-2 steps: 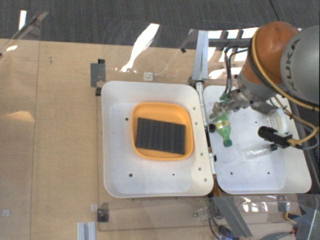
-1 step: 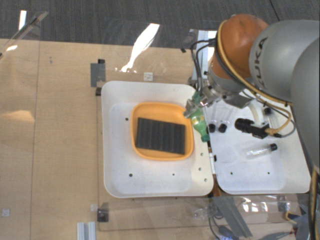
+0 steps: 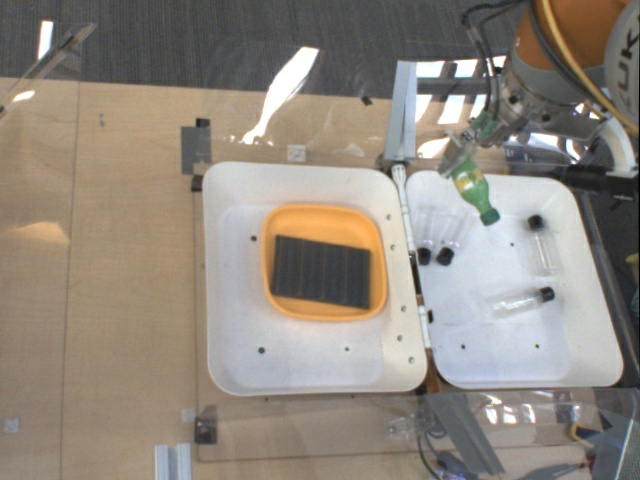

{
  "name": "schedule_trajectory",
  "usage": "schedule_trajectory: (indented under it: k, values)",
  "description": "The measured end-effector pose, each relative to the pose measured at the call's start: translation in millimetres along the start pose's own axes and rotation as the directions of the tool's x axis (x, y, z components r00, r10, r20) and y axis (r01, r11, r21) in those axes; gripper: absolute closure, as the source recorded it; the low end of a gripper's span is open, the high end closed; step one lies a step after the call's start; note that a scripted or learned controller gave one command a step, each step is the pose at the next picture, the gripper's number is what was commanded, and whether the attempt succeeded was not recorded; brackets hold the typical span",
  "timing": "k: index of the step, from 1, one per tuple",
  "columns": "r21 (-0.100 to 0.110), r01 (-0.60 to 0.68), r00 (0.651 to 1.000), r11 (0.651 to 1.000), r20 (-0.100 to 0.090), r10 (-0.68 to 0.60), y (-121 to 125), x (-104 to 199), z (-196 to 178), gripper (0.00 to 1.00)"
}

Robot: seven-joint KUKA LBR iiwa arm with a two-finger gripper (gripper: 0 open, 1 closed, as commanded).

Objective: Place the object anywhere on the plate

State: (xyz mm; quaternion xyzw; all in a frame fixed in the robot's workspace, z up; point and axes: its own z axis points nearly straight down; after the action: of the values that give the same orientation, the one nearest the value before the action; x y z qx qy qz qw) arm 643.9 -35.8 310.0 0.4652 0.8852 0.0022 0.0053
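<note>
The grey arm (image 3: 585, 28) reaches in from the surface's upper right corner, its orange band showing above the wrist. The end effector (image 3: 470, 168) slants down-left and grips a green bottle (image 3: 477, 193) between its fingers.

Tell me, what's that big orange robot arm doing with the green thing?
The robot arm reaches in over the right bin, and its gripper has a small green bottle pinched between its fingers, tilted and up off the bin floor. Several clear vials with black caps lie in that bin, like this one. The orange plate, with a dark ridged slab on it, sits in the left bin. The bottle isn't on the plate yet.
</note>
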Motion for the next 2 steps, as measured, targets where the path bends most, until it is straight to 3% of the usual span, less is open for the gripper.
schedule_trajectory:
  k: [1, 2]
  values:
    - [0.001, 0.237, 0.972, 0.972, -0.004, -0.237, -21.6, 9.6, 112.6, 1.0]
    - [-0.001, 0.304, 0.953, 0.953, -0.003, -0.304, 12.0, 52.8, 113.0, 1.0]
